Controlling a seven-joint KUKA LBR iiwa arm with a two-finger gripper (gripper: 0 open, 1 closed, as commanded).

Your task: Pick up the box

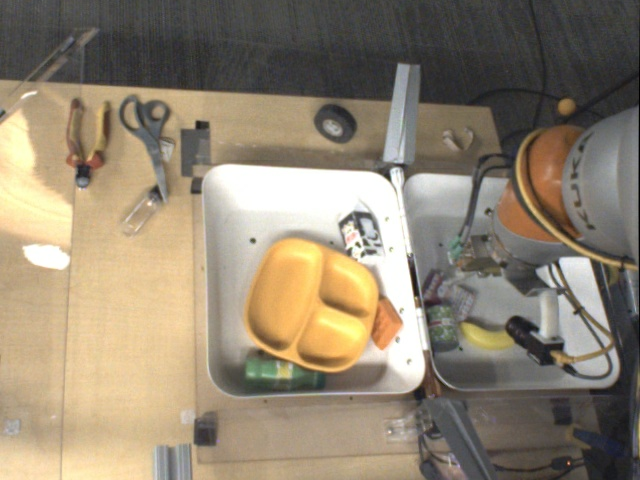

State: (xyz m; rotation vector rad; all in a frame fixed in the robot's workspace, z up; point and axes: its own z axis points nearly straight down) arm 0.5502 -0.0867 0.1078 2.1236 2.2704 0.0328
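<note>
The left bin point(225, 268) holds a small black, white and red box point(360, 234) near its far right corner. An orange box point(387, 324) leans at the right wall, partly tucked under a yellow divided plate point(310, 303). My gripper point(468, 258) hangs over the left part of the right bin point(590, 368), apart from both boxes and across the bin wall from them. The grey wrist and cables hide its tips. Nothing is visibly held.
A green can point(283, 372) lies under the plate's near edge. In the right bin are a banana point(487, 337), a dark green packet point(442, 320) and crumpled wrappers point(440, 288). Scissors point(150, 133), pliers point(85, 138) and a tape roll point(335, 122) lie on the bench.
</note>
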